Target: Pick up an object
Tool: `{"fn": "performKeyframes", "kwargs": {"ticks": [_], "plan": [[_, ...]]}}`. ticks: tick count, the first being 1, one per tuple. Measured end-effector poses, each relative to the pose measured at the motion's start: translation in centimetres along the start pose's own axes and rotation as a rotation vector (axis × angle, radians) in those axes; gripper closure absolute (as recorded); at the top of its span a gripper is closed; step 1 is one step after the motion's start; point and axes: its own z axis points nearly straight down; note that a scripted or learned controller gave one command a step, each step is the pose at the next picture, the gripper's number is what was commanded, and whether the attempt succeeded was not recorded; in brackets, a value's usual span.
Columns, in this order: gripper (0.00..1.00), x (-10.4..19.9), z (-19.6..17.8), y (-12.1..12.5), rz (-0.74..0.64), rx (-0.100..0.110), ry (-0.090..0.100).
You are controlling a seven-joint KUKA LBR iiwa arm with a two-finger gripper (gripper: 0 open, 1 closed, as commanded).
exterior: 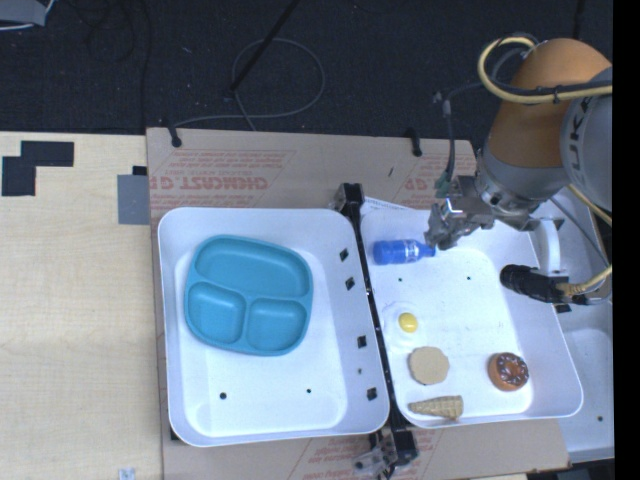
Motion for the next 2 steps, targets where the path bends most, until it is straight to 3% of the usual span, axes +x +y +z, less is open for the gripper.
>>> {"fn": "performKeyframes", "kwargs": {"ticks": [2], "plan": [[1.00, 10.0, -0.4, -1.6, -0.003, 0.006, 0.001]]}}
